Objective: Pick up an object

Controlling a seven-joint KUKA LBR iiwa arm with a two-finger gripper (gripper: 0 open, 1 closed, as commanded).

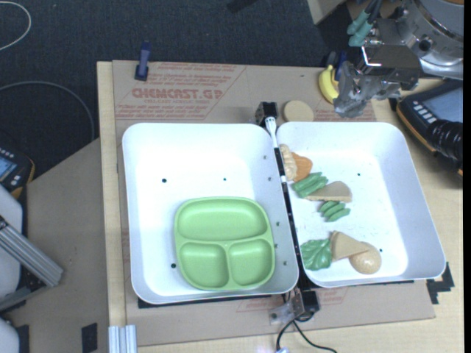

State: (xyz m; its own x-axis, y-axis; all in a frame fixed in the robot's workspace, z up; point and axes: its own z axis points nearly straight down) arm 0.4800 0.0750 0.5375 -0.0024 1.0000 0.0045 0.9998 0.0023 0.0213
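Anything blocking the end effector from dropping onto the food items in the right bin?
Nothing visible. The end effector hangs above the right bin's far rim; the food items lie open below it.

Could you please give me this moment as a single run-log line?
gripper: above right bin's far rim, nothing seen held | right bin: toy food pieces | left bin: green tray

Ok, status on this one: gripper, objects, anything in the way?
Gripper above right bin's far rim, nothing visibly held. Toy food pieces lie in that bin, untouched. Green divided plate in left bin. Path looks clear.
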